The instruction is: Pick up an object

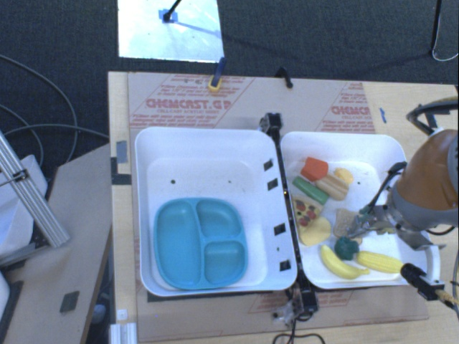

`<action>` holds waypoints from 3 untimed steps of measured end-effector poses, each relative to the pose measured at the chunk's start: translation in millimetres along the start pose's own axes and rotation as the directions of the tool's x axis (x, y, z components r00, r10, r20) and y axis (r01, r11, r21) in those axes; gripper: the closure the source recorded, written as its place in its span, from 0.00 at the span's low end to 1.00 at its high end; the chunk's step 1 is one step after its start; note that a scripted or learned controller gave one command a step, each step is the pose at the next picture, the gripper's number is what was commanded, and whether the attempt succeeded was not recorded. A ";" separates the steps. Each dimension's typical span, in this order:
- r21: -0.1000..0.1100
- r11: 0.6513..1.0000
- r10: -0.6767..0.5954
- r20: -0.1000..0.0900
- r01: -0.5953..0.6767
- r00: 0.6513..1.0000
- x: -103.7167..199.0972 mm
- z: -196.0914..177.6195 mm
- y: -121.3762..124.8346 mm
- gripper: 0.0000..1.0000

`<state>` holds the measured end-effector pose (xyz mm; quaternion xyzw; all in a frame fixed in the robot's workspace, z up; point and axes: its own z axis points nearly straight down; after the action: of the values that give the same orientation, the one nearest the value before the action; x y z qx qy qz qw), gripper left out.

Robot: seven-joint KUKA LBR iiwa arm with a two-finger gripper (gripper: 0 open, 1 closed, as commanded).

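Two white bins sit side by side mid-frame; I have the arm (429, 185) reaching in from the right edge, wrist angled down over the right bin (391, 143), with the gripper (356, 224) low among the toy food. I judge this the approach step, nothing lifted yet. Whether the gripper is spread or closed, I cannot tell. Nearest candidates lie at the lower right: a dark green round toy (346, 248) just below it and two bananas (338, 261) beside that. Next I need a clean descent onto one item. A blue divided tray (201, 242) rests in the left bin (208, 142).
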<state>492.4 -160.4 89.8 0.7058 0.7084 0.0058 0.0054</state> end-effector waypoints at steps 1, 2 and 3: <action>-0.003 1.000 0.001 0.010 -0.001 1.000 4.3 -0.2 -0.7 1.00; -0.003 1.000 0.004 0.010 -0.004 1.000 4.2 -0.2 -0.7 1.00; 0.000 1.000 0.000 0.000 0.000 1.000 -2.9 0.0 -0.3 1.00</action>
<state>492.1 -163.3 89.7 0.7058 0.7084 0.0057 0.0052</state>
